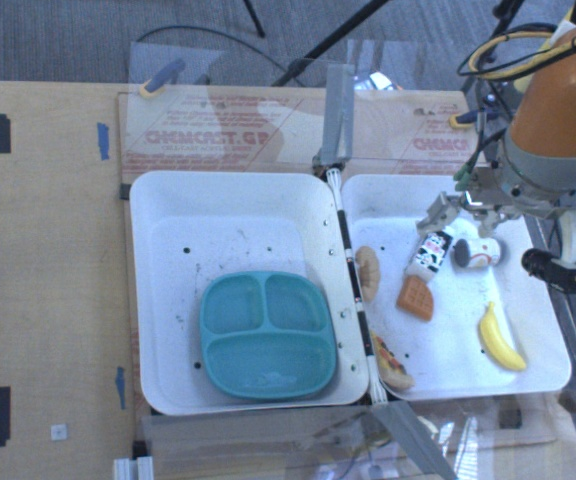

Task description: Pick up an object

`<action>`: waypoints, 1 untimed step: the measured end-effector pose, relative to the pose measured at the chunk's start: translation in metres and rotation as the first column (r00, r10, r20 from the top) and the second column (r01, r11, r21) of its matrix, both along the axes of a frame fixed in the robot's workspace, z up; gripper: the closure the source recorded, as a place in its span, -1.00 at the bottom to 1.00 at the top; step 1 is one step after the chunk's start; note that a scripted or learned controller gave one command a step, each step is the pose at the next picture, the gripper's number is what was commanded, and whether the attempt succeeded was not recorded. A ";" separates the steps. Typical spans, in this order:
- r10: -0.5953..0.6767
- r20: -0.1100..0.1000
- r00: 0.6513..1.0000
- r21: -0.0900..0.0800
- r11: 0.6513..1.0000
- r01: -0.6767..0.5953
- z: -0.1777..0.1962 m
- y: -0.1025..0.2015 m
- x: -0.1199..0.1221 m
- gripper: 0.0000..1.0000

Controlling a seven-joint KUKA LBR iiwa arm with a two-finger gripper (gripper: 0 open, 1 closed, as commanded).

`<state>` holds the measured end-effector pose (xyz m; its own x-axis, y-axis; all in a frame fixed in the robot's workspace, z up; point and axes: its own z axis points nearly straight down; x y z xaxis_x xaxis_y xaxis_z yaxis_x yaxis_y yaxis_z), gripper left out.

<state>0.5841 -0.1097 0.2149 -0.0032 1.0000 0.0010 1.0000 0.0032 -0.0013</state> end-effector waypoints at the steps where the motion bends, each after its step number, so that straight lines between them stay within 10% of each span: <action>1: -0.040 0.004 0.999 -0.001 0.999 0.040 -0.124 -0.013 0.013 -1.00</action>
